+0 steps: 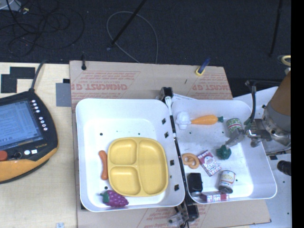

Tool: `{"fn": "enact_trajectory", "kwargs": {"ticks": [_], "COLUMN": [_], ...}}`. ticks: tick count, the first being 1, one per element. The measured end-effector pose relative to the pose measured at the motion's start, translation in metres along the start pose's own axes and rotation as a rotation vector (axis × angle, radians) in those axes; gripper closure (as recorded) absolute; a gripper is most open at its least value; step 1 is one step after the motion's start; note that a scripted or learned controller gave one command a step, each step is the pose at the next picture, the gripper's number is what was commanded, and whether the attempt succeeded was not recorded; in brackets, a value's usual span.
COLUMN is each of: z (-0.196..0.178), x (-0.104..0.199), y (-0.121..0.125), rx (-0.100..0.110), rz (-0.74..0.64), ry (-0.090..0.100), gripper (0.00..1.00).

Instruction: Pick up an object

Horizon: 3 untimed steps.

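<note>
Two white bins (pixel 95 122), end effector (pixel 235 137) over right bin (pixel 266 184)

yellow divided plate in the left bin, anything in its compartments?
Empty. The yellow plate shows all three compartments bare; the orange sausage and purple grapes lie beside it on the bin floor.

Divided plate (pixel 137 167) in left bin (pixel 90 127), carrot (pixel 205 120) in right bin (pixel 263 186)
</note>
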State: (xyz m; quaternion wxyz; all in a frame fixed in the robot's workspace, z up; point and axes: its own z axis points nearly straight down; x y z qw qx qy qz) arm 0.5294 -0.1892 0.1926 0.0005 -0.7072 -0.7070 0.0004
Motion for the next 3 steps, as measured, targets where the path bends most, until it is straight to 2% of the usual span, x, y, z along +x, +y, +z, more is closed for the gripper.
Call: {"fn": "enact_trajectory", "kwargs": {"ticks": [1,2,3], "z": [0.104,0.095,0.104], "x": [-0.008,-0.009,0.056], "y": [0.023,0.023,0.046], "rx": [-0.001,0.001,-0.001], "rz": [0.000,0.003,-0.002], "ry": [0.000,0.002,0.001], "gripper": [0.00,1.00,1.00]}}
